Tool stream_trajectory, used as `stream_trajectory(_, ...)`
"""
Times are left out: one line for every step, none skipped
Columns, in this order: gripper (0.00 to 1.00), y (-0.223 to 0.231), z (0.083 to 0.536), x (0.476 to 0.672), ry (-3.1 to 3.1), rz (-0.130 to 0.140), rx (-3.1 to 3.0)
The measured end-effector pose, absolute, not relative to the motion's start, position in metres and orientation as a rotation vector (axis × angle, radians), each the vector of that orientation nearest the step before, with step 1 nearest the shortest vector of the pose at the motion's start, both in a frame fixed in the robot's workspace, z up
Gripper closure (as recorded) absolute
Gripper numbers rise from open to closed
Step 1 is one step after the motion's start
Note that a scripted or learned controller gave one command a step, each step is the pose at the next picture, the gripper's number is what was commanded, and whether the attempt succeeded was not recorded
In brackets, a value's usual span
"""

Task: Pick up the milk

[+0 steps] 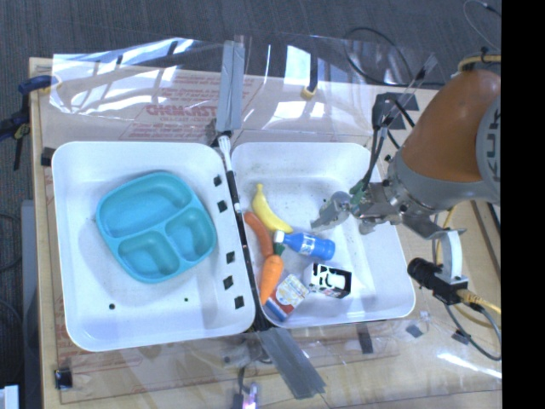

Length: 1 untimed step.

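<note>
The milk (330,279) is a small black-and-white carton lying on its side near the front of the right bin (385,273). My gripper (330,213) hangs over the middle of that bin, behind the milk and clearly apart from it. It is just right of the blue bottle (306,245) and holds nothing that I can see. The grey arm with its orange band (451,130) reaches in from the right.
A yellow banana (267,211), two orange carrots (266,267) and a small printed packet (289,295) lie along the right bin's left side, close to the milk. The left bin (77,301) holds a blue divided plate (156,224).
</note>
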<state>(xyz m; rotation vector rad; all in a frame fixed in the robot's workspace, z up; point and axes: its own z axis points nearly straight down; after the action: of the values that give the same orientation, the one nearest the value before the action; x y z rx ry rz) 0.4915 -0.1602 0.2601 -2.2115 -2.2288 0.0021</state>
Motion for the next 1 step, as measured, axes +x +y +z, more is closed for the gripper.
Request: stream_trajectory(0.0, -0.1547, 0.1125, 0.4969, -2.362, -0.017, -2.089)
